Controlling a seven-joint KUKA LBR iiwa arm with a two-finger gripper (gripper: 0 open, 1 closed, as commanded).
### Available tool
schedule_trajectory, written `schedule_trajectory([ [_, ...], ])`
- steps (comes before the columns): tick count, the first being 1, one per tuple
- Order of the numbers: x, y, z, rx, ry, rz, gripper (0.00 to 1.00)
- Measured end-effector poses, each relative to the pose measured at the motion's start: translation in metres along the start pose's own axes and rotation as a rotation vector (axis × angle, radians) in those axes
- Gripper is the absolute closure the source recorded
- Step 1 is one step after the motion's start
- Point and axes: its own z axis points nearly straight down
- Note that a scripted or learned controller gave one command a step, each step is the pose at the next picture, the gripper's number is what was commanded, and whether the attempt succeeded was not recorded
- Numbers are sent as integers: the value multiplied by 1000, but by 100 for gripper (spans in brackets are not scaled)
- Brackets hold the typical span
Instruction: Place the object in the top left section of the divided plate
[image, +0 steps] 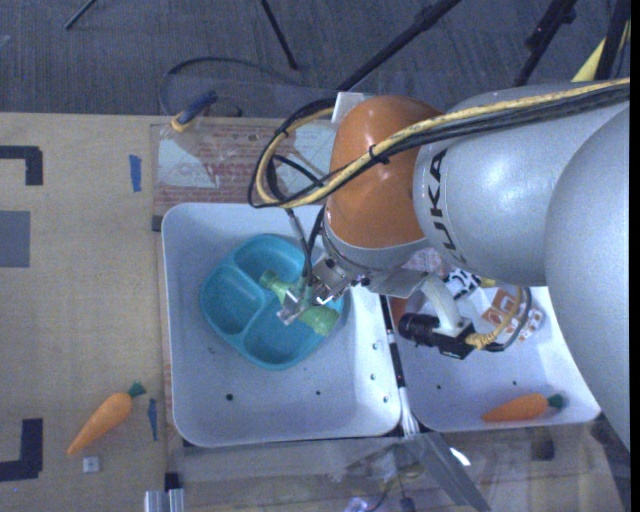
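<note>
A blue divided plate (240, 300) lies in the left white bin (200, 390), toward its upper middle. A pale green elongated object (322, 321) lies slanted across the plate's right side, one end near the plate's middle and the other at its lower right rim. My gripper (303, 297) hangs directly over the middle of this green object and hides that part. The view does not show whether the object is in its grasp or resting on the plate. The grey arm with its orange band (375, 180) covers the upper right of the bin.
An orange toy carrot (520, 407) lies in the right bin (450, 400) near its front edge. An orange-and-white patterned item (512, 312) sits behind it. Another carrot (100, 420) lies on the bench, left of the bins.
</note>
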Motion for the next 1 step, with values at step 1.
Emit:
schedule_trajectory([
  [1, 21, -37, -4, 3, 2, -109, 100],
])
